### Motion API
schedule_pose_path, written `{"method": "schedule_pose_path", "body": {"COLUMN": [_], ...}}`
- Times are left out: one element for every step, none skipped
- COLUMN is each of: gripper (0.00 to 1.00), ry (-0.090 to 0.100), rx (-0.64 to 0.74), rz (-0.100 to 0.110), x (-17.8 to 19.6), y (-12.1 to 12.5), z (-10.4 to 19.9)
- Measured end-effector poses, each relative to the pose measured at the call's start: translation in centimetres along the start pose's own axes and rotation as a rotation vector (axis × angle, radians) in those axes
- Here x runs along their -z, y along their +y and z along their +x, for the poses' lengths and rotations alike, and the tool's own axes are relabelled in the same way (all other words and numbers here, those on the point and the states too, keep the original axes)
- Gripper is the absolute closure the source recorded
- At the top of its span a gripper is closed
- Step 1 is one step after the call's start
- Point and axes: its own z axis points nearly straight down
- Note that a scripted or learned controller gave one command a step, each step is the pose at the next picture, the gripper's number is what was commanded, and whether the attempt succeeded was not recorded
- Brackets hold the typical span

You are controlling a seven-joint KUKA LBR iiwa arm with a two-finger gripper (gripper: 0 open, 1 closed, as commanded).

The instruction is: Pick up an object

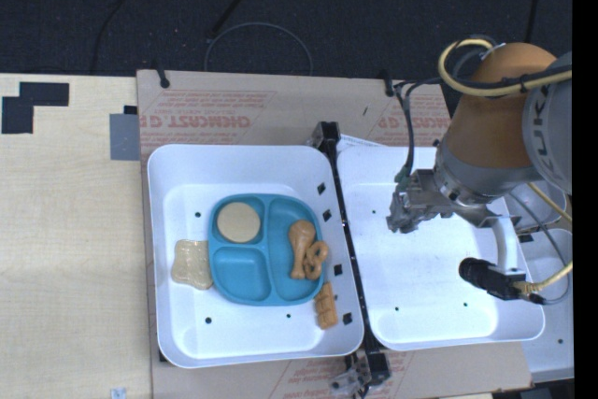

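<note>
Gripper point(404, 218) over right bin point(439, 313), far-left part; finger state can't tell. Left bin point(177, 182) holds blue divided tray point(245, 280) with round tan cookie point(237, 221) and pretzel-like piece point(306, 249); pale biscuit point(192, 263) touching tray's left edge.

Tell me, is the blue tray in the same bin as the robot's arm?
No, the blue tray sits in the left bin, while the arm reaches over the right bin.
</note>
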Motion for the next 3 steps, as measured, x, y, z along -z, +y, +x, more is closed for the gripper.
{"method": "schedule_pose_path", "body": {"gripper": [1.00, 1.00, 1.00], "ry": [-0.001, -0.001, 0.000], "rx": [0.000, 0.000, 0.001], "rz": [-0.001, -0.003, -0.003], "x": [-1.2, -1.2, -1.5], "y": [1.7, 4.2, 6.0], "z": [4.6, 9.1, 14.7]}}
